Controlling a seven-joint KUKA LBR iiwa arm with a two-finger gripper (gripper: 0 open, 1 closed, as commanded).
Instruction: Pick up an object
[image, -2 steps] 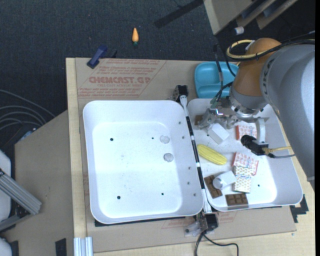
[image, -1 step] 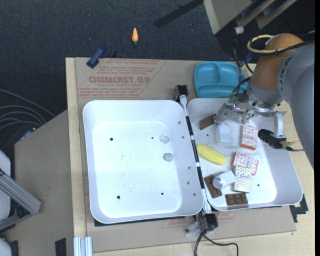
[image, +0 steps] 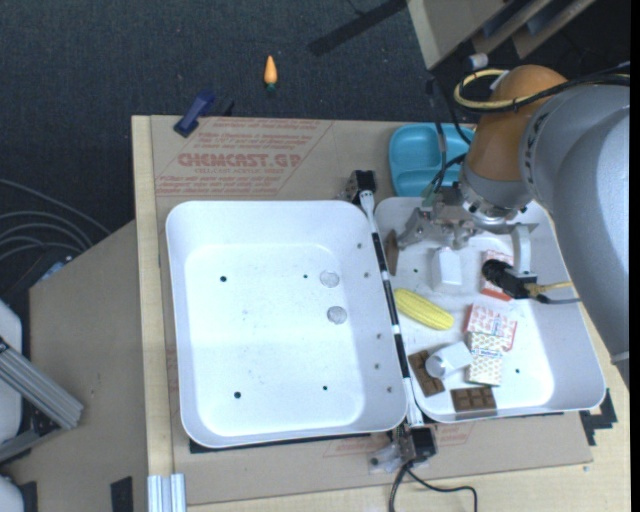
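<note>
We are seeing the end effector (image: 452, 262) hovering in the right bin (image: 570, 375), its state impossible to tell, just above the yellow corn cob (image: 423, 309), which we are judging light, stiff, slightly slippery, best pinched across its middle.

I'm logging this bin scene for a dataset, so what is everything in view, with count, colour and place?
bins: two, white, side by side on the bench
corn cob: one, yellow, right bin, near the divider
patterned packets: two, red and white, right bin
brown blocks: two, right bin, front edge
blue dish: one, behind the right bin
blue item: one, bench's far left corner
orange item: one, floor beyond the bench
end effector: one, grey, over the right bin's rear
</note>
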